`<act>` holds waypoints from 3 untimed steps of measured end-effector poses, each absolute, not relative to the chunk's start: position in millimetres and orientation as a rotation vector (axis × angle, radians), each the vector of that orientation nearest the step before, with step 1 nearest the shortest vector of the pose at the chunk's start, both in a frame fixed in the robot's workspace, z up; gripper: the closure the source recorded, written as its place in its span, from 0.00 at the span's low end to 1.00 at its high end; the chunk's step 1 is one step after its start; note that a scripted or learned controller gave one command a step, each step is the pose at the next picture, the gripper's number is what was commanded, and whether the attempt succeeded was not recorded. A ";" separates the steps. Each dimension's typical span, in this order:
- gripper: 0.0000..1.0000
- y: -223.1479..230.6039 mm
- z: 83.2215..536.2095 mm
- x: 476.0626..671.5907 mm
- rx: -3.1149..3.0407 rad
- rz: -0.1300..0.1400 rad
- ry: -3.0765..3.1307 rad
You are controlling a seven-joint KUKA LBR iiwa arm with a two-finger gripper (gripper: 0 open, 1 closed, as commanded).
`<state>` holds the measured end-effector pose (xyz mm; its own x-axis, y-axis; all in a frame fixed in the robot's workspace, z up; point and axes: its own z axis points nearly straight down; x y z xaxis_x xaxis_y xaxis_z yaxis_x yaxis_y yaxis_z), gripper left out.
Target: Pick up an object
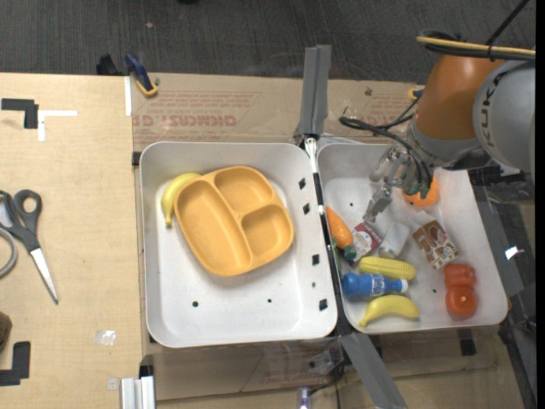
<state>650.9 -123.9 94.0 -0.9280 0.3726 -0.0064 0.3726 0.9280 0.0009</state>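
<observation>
The likeliest target is judged to be the small orange object (pixel 423 193), lying at abt 1 o'clock in the right bin (pixel 487 228), close to the back wall. It is seen touching or just under the end effector (pixel 393 180), at abt 3 o'clock from the tips; its long axis can't be made out, since it is partly covered by the wrist. The end effector is poised low over the bin; whether it is spread or closed can't be told from this view, and nothing is seen gripped.

Further out, toward 6 o'clock in the same bin, a clutter is found: a carrot (pixel 339 227), a corn cob (pixel 387 267), a blue bottle (pixel 371 285), a banana (pixel 390 309), a brown packet (pixel 433 244) and a red piece (pixel 460 290). The left bin (pixel 162 296) carries a yellow divided plate (pixel 232 220) w/ a second banana (pixel 174 194) partly tucked behind it. Scissors (pixel 30 237) lie on the tabletop (pixel 68 313) at 9 o'clock.
</observation>
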 end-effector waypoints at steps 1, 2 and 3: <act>0.00 -157.5 93.0 610.8 0.681 0.000 3.063; 0.00 -120.8 92.9 641.6 0.750 0.001 3.046; 0.00 -148.3 93.0 607.6 0.799 -0.001 3.035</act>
<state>607.6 -148.3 93.0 -0.8704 0.4923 -0.0036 0.4923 0.8704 0.0004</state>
